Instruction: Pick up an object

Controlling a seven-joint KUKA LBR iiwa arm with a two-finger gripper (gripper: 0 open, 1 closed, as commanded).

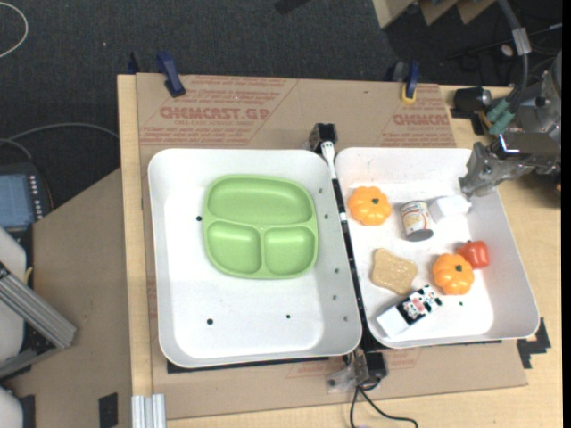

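Dark grey carpet (223, 16) covers the floor around the bench, with thin cables looping over it at the far left. A grey metal rail (36, 310) slants across the lower left corner beside a dim screen (13, 199). The bench (134, 283) is topped with a brown cardboard sheet (232, 105) printed in red lettering and pinned along its far edge by a blue clamp (169, 74) on the left and another clamp (409, 80) on the right.

The left bin (178, 328) holds a green divided plate (260, 226) lying flat toward its far half, with a few small dark specks on the bare white floor nearer the front edge. The two bins touch along their inner edges, where a black clip (323, 135) sits at the far end.

In the right bin (517, 315), an orange pumpkin (368, 205) lies near the inner edge, a small tin can (415, 219) just beside it toward the middle, and a white block (449, 207) next to the can. A slice of toast (393, 270) lies nearer the front, with a black-and-white carton (409, 308) at the front edge. A second orange pumpkin (453, 275) touches a red pepper (476, 253) toward the outer edge.

The gripper (477, 178) hangs over the bin's far right corner, close to the white block; whether its fingers are apart or together cannot be told.
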